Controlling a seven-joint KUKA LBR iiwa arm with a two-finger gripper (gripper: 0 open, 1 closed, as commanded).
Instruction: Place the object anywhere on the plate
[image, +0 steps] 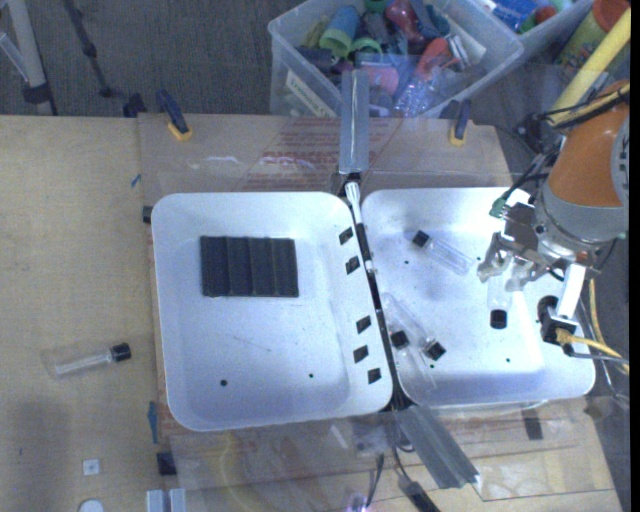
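From the overhead camera you are looking down on a pale wooden counter (70, 200) carrying two shallow, glossy white bins with rounded corners. In the left bin (250, 390) lies the plate (249, 267), a flat, matte black rectangle ribbed into four strips, towards the bin's back left. The right bin (520, 370) holds several small clear plastic vials with black caps: one vial (437, 249) lies tilted near the back, and two more (415, 345) sit close to the divider at the front. The hand (500, 283) hangs over the right bin's right half, metallic below the orange band. A clear vial (497, 305) with a black cap stands upright just beneath it; you cannot tell whether it is gripped or how far the hand is open. Another vial (88, 357) lies on the counter, left of the bins.
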